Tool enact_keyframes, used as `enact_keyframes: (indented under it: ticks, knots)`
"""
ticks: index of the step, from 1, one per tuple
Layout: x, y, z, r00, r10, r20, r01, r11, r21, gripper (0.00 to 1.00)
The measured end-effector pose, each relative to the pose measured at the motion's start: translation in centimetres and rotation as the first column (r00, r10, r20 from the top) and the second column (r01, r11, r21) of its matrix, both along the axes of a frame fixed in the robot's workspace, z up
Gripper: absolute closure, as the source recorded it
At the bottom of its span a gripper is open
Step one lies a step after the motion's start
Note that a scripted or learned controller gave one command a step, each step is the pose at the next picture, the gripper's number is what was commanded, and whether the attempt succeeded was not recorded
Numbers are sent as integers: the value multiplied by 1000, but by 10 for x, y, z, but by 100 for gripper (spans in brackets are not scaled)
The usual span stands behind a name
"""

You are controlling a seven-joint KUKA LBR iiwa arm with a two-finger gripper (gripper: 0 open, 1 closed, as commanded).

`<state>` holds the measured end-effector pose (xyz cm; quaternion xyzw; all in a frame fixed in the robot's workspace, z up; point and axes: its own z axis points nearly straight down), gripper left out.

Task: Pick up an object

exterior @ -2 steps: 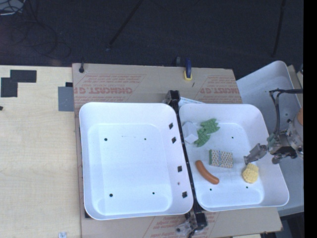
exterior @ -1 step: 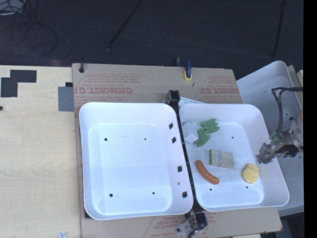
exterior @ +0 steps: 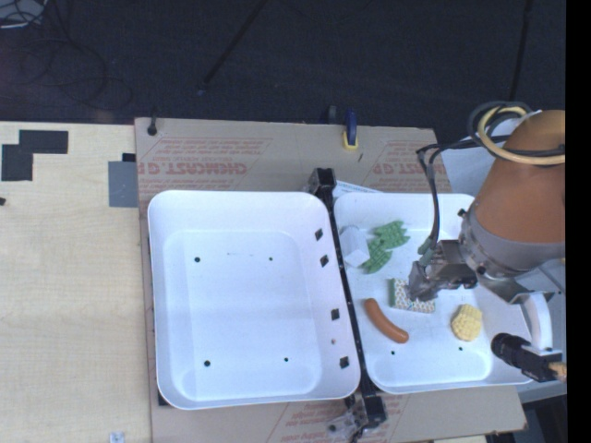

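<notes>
Pale dotted pad (exterior: 412, 297), flat, lies mid right bin (exterior: 434, 377), just right of centre. It sits directly under the gripper (exterior: 423, 284), whose tips come down on or just above its upper right part; contact can't be told from this slant. Whether they are apart or together: cannot tell, dark metal merges with shadow. The pad's long side runs roughly from the bin's centre toward its right wall, slightly tilted. Judgement: pad is the nearest candidate, straight below the tool, so the coming move is mostly vertical. Orange sausage (exterior: 386, 321) lies just beside the pad, toward the near-left, long axis diagonal, pointing toward the near edge. Yellow corn piece (exterior: 467, 322) sits near the right wall, apart from the pad. Green leafy toy (exterior: 384, 245) lies toward the far edge, near the divider with the left bin (exterior: 166, 247). Arm (exterior: 522, 201) enters over the right bin's right wall.
</notes>
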<state>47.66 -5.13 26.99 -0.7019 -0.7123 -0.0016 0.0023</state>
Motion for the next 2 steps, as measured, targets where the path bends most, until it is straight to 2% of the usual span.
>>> enact_keyframes:
  ticks: [1,2]
  knots:
    - [55,29,76,1000,-9,9,9,1000,-5,100]
    - [24,56,-92,1000,-14,-20,13,1000,-4,100]
